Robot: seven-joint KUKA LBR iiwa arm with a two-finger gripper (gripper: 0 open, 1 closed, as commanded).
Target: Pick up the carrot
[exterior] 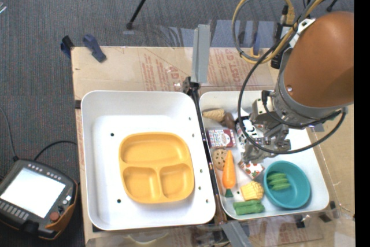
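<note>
The carrot (229, 170) is orange with a green stub at its near end. It lies lengthwise in the right bin (319, 173), close to the bin's left wall. My gripper (254, 152) hangs over the middle of that bin, just right of the carrot's upper end and apart from it. The big orange band of the arm (319, 61) looms above and hides the bin's far right part. Nothing from the bin shows in the gripper.
Around the carrot lie a cookie (218, 158), a small red carton (219, 137), a tan cone (213, 114), a corn piece (251, 190) and a green pod (248, 209). A teal bowl (287, 191) holds green beans. The left bin (104, 118) holds a yellow divided plate (156, 168).
</note>
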